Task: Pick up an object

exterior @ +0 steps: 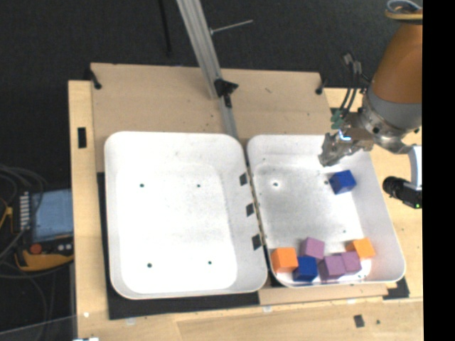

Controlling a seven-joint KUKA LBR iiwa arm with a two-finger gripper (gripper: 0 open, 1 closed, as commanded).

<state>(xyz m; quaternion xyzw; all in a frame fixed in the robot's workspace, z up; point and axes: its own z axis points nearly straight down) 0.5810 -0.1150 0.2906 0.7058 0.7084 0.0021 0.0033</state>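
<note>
A blue cube lies alone in the upper right part of the right bin. My gripper hangs just above and left of it, over the bin's far edge, with nothing visible between its fingers. Along the bin's near wall sit an orange cube, a second blue cube, three purple cubes and another orange cube.
The left bin sits beside the right one, joined by black clips along the shared edge. A metal rail slants down from the top toward the bins. A blue box and cables lie off the bench at left.
</note>
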